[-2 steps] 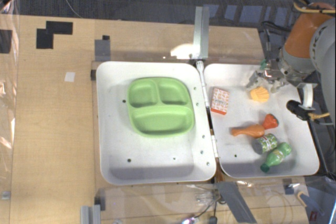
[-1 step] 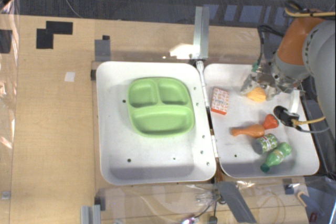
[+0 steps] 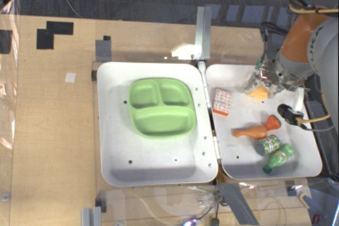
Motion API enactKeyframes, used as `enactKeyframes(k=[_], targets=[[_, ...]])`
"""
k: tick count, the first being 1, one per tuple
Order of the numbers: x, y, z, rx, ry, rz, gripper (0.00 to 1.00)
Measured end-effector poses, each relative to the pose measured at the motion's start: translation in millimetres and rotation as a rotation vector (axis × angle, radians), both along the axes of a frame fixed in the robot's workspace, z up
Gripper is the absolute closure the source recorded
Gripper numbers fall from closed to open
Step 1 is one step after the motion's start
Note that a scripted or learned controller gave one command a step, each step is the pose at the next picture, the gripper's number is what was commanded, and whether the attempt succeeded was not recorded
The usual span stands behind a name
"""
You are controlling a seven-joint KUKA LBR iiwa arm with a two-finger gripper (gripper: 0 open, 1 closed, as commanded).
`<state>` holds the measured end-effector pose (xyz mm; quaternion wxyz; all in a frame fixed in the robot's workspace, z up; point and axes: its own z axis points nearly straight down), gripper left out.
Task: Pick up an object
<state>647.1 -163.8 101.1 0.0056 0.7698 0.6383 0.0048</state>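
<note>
Over the right bin's (image 3: pixel 318 166) far corner, my pincer (image 3: pixel 263 83) down at a yellow piece (image 3: pixel 259 93), grip state impossible to tell, green tray (image 3: pixel 161 107) alone in left bin (image 3: pixel 114 166).

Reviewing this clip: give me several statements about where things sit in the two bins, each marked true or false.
1. The green divided plastic tray lies in the left white bin. True.
2. The small red-and-white printed box is in the left bin. False: it lies in the right white bin, near the divider.
3. The gripper hangs over the yellow wedge-shaped item. True.
4. The green bottle sits on the tray. False: it lies in the right bin's near corner.
</note>
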Motion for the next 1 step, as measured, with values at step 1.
enactKeyframes(k=[1], targets=[[14.3, 44.2, 96.8, 0.001, 0.008, 0.059, 1.00]])
